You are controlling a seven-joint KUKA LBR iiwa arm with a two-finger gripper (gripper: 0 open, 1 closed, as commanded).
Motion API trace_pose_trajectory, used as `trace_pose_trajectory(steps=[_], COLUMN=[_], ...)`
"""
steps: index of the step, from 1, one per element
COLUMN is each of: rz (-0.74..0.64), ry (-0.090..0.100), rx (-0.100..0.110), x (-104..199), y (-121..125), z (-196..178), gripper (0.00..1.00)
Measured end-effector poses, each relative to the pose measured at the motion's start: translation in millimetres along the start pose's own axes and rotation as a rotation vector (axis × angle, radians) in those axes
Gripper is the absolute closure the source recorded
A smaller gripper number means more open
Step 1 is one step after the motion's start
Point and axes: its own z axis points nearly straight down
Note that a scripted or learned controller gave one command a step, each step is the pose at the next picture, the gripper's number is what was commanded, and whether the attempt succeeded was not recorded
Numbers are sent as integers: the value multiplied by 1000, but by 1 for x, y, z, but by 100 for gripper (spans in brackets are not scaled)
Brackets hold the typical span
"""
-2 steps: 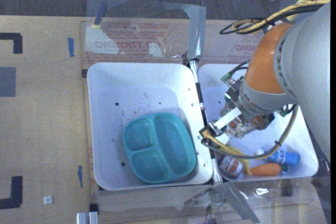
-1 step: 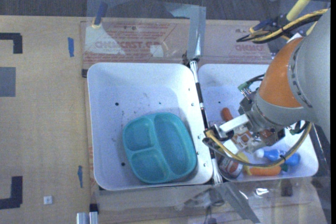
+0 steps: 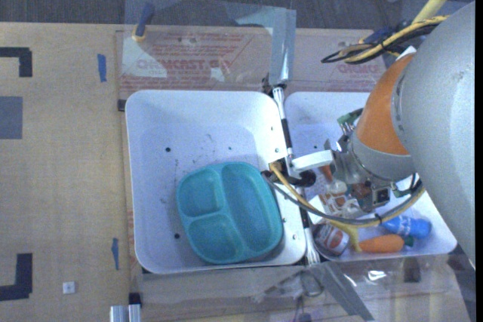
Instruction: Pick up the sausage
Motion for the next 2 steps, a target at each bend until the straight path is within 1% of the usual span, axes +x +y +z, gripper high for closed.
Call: trace_pose_trajectory(steps=[1,2], rz=[1,-98], ry=[0,-2], rx=[0,2], x=[113,76], y=[60,133], z=[-1,11], gripper=[100,100])
